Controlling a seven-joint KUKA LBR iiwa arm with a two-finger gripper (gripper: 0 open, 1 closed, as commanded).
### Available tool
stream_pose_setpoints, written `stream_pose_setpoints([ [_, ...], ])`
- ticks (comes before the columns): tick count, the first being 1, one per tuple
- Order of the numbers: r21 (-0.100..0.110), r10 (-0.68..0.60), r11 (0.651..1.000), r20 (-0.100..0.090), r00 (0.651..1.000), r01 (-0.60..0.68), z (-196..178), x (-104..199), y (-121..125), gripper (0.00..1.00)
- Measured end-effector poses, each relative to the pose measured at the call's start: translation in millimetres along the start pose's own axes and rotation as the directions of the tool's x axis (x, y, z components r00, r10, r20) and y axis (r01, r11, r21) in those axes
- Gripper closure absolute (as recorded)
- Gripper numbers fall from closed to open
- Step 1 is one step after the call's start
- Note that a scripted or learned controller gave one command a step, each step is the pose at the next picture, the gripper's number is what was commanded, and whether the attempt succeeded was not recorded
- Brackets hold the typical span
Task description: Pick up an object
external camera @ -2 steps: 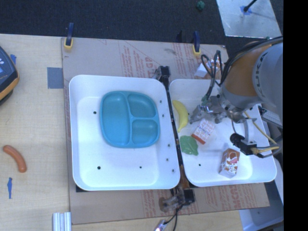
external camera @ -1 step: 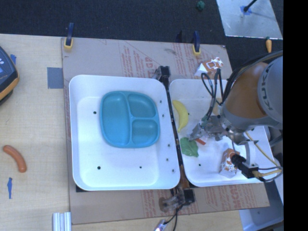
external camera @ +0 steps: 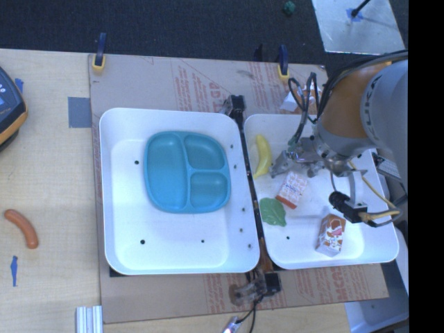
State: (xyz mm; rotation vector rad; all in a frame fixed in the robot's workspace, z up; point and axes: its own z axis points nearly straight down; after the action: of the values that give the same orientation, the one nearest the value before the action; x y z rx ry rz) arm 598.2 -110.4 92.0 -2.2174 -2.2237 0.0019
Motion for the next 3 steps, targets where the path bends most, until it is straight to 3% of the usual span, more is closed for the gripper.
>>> stream_pose_setpoints([
  [1,0.002,-0.002,1.000,0.000,1.000,0.002,-0.2,6.5,58.0,0.00],
  [2,-0.001,0.001,1.000,0.001,1.000,-0.001,-0.5,-27.6,58.1,0.00],
  [3,0.003,-0.001,1.000,0.001,1.000,0.001,0.4,16.1,0.5,0.00],
])
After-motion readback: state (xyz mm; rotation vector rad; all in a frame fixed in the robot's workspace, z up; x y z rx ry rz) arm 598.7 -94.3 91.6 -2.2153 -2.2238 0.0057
